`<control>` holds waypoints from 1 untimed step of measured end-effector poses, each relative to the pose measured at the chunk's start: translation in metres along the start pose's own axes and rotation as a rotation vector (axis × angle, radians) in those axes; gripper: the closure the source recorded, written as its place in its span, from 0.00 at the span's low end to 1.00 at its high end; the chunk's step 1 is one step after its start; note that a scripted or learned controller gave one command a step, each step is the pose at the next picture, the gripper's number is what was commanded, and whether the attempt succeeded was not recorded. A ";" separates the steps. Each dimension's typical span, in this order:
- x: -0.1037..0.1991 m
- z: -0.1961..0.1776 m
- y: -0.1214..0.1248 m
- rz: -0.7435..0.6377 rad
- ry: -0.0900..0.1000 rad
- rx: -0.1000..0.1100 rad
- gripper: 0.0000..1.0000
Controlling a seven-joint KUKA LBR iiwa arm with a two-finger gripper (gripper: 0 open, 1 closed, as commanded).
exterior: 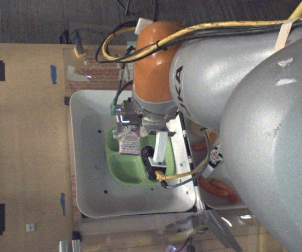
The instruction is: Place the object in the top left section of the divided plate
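- The gripper (pixel 128 140) hangs directly over the green divided plate (pixel 120 171); whether it is spread or pinching, I cannot tell.
- A small white carton-like object (pixel 128 142) sits right at its tip, above the plate (held or resting, unclear).
- Judged step: placement; next, release into the correct section.

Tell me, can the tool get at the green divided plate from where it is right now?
Probably yes. The tool hangs right over the green divided plate in the white bin, and nothing seems to lie between them.
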State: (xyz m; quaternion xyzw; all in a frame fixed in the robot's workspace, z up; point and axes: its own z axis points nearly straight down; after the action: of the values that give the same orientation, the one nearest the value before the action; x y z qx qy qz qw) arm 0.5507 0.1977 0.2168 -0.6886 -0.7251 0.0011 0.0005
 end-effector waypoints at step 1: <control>0.000 0.000 0.000 0.000 0.000 0.000 0.00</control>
State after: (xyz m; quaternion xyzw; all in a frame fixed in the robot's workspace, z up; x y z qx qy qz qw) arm 0.5507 0.1980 0.2171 -0.6885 -0.7252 0.0009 0.0004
